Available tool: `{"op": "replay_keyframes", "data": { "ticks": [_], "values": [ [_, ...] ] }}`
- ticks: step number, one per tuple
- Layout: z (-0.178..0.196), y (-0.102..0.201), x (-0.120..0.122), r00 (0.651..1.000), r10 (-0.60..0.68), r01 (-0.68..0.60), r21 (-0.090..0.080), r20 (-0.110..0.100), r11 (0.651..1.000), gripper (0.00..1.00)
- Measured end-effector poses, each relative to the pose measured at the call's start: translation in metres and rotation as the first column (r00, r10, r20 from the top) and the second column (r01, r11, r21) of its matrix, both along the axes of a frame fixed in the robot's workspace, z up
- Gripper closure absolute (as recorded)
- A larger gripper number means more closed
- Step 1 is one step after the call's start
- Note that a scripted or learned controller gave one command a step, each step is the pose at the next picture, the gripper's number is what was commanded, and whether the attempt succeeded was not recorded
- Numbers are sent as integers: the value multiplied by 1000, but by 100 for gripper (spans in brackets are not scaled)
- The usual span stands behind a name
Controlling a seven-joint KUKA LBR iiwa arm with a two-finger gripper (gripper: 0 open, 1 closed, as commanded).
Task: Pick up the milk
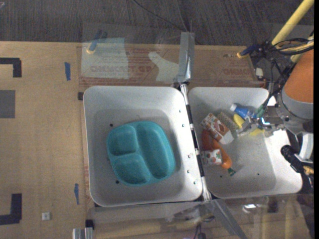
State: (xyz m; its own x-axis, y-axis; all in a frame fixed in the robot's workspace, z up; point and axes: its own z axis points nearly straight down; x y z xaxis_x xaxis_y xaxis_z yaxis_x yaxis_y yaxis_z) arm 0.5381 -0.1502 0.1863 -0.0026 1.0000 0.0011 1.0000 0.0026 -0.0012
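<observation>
The milk (217, 126), a small red and white carton, is being seen lying tilted in the right bin (279, 183), close to the divider between the right bin and the left bin (99, 133). Just below the milk, a second small carton (213, 157) and an orange carrot-like piece (225, 161) are lying. The gripper (256, 124) is being held just right of the milk, beside a blue and white tube (240, 110); whether it is clenched or released cannot be told. A teal divided plate (141, 152) is sitting well left of the milk.
</observation>
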Motion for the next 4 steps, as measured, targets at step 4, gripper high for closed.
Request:
{"op": "replay_keyframes", "data": {
  "ticks": [4],
  "values": [
    [-98, 49, -17, 978, 209, -209, -4, 11, 978, 0]
  ]
}}
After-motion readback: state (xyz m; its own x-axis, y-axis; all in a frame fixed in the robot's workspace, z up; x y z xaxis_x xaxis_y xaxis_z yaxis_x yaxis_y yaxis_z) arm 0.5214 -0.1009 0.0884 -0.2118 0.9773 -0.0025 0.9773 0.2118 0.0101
